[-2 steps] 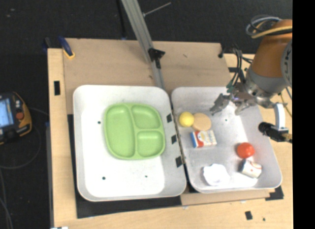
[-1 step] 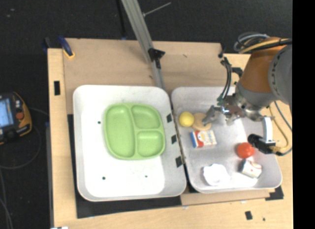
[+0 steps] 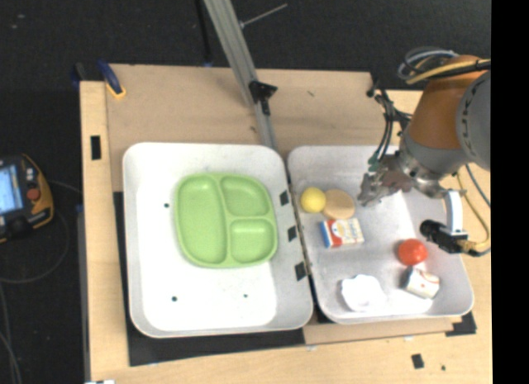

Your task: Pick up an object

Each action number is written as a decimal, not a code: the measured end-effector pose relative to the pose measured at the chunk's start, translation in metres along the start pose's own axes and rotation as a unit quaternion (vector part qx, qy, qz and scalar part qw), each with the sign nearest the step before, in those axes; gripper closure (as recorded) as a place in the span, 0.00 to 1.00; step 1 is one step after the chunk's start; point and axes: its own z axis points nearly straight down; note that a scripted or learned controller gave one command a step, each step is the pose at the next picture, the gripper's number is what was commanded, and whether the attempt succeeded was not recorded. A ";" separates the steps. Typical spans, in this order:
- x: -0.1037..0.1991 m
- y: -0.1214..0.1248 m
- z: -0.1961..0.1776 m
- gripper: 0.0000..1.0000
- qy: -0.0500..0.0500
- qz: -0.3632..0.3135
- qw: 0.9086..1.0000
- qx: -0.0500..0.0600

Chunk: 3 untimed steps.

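Carton (image 3: 342, 232) with unreadable red-and-white label

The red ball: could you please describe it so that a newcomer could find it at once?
Start at the right-hand bin of the two white ones. Toward its near right corner lies the red ball, just above a small white and red box. It is the one plain red, round thing there; the other ball is yellow.

A robotics lab: plywood bench (image 3: 165, 110), two white bins (image 3: 149, 234), cabled arm (image 3: 442, 126).
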 end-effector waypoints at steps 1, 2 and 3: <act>0.003 0.007 -0.046 1.00 0.000 -0.003 1.000 -0.001; 0.001 0.003 -0.092 1.00 0.000 -0.003 1.000 -0.002; 0.000 0.005 -0.142 1.00 0.000 -0.003 1.000 -0.002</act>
